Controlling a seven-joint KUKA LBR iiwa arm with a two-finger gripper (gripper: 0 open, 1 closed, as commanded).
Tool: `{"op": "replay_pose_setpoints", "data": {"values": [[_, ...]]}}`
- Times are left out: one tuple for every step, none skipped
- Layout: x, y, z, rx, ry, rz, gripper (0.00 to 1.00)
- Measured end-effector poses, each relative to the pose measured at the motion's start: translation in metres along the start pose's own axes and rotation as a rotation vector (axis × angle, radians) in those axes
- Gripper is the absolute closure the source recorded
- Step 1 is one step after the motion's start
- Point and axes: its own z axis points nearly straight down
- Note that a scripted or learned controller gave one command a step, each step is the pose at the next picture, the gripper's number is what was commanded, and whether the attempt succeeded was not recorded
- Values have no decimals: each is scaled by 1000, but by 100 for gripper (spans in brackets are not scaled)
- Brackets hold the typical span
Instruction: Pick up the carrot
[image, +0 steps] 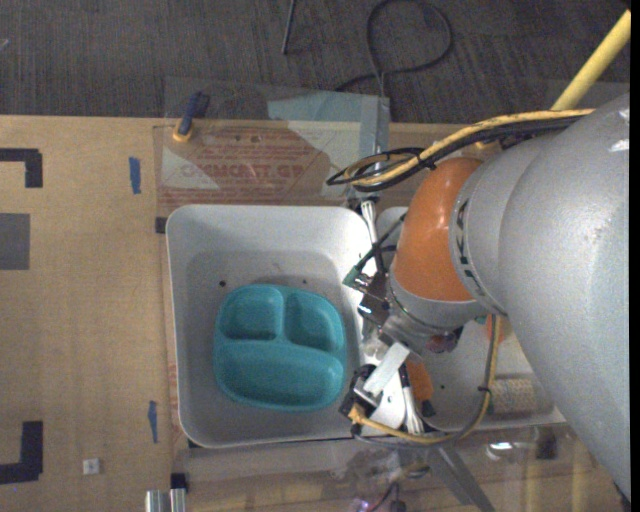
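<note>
Down in the right bin (520, 415) my gripper (385, 395) hangs low, close to the wall that divides it from the left bin (200, 260). Just beside the gripper, on its right, a small orange shape shows, which I take for the carrot (419, 380); it lies on the floor of the right bin, partly hidden by my wrist, and I cannot make out whether it touches the gripper or lies apart from it. Whether my gripper is open or closed I cannot tell, since white parts and cables crowd the tip. My arm (560, 260) covers much of the right bin. In the left bin a teal divided plate (280, 345) sits near the middle, well apart from the carrot. Both bins rest on the tan surface (80, 330), toward its right side.
</note>
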Motion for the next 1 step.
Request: {"op": "replay_pose_setpoints", "data": {"values": [[0,0,-6,5,-6,-2,100]]}}
